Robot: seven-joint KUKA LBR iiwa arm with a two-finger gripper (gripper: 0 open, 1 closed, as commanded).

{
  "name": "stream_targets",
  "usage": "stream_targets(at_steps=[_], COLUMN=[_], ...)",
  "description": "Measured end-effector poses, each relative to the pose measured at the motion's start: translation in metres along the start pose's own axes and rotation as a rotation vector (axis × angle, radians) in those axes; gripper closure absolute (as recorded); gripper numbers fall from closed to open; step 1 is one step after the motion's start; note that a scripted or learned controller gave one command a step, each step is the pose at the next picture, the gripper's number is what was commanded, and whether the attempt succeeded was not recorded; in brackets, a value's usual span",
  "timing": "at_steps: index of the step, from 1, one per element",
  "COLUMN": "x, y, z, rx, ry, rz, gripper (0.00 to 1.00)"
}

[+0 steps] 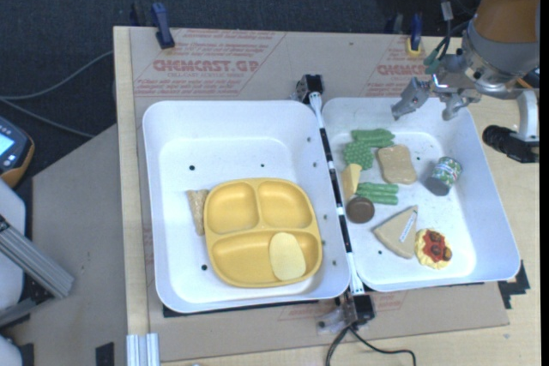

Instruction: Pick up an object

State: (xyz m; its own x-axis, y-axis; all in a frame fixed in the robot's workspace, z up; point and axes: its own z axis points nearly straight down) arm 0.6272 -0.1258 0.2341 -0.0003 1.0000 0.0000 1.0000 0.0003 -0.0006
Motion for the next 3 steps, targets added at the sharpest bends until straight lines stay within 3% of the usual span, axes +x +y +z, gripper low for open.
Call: stream_targets(at_steps=[1, 2, 3], x=[-0.038, -0.037, 0.024], y=[-0.031, -0.027, 0.034], z=[0.156, 0.138, 0.151], rx=[0.005, -0.004, 0.038], ry=[0.003, -0.001, -0.004], rz=[0.006, 0.001, -0.002], gripper=[0.00, 1.00, 1.00])
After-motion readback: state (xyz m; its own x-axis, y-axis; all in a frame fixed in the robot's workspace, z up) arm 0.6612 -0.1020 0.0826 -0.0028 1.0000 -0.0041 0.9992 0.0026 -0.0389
